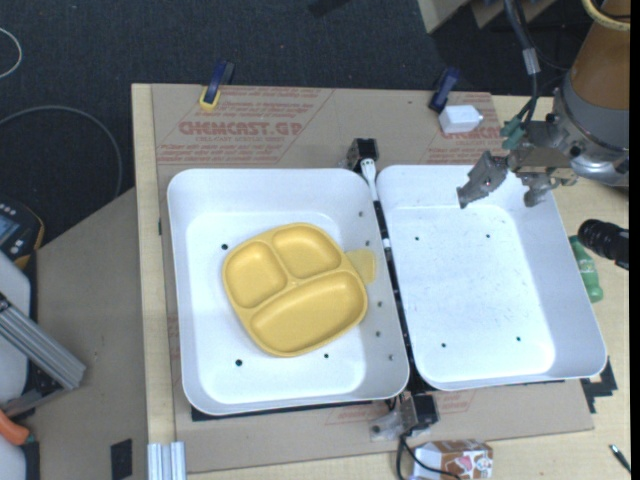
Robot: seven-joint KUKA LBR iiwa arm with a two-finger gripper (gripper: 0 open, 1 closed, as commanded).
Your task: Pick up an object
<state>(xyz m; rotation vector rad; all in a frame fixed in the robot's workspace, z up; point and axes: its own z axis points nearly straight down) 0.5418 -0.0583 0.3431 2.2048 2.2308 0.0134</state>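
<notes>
A yellow plate [293,288] with three compartments lies flat in the left bin [190,268], slightly toward its near side. My gripper [508,190] hangs above the far edge of the right bin [500,298], well to the right of the plate and apart from it. Its two fingers [478,184] are spread open with nothing between them.
A green pen [590,270] lies just outside the right bin's right rim. A small white block [460,120] rests on the board behind the right bin. Blue clamps [214,84] grip the board's far edge. A black divider [384,248] runs between the bins.
</notes>
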